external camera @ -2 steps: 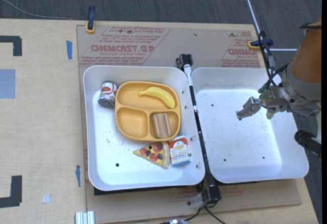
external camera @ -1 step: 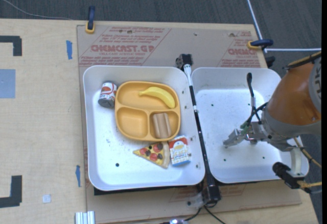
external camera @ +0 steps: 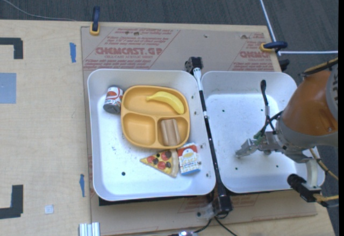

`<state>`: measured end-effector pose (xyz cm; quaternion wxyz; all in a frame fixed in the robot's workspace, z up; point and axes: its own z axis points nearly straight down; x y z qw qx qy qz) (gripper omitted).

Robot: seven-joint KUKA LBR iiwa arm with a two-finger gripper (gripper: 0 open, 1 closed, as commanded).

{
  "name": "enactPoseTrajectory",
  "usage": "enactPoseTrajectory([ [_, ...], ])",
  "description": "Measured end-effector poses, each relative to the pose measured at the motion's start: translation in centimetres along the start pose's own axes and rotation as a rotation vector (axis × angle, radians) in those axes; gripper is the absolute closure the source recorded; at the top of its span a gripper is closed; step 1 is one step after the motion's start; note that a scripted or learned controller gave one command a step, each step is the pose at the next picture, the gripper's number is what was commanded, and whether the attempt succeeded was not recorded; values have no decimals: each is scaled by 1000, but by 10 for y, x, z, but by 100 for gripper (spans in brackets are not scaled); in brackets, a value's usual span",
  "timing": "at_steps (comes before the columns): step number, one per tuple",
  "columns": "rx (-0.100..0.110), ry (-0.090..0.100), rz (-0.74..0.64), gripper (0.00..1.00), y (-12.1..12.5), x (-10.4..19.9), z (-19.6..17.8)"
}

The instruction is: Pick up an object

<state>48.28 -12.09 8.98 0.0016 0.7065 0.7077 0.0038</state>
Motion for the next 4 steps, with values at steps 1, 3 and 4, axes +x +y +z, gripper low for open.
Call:
enactPoseTrajectory([
  [1, -8, -12, 5, 0, 0, 26, 1],
  [3, 6, -1, 0, 0, -3, -87, -5],
  [4, 5, -4, 2, 100, -3, -88, -15],
])
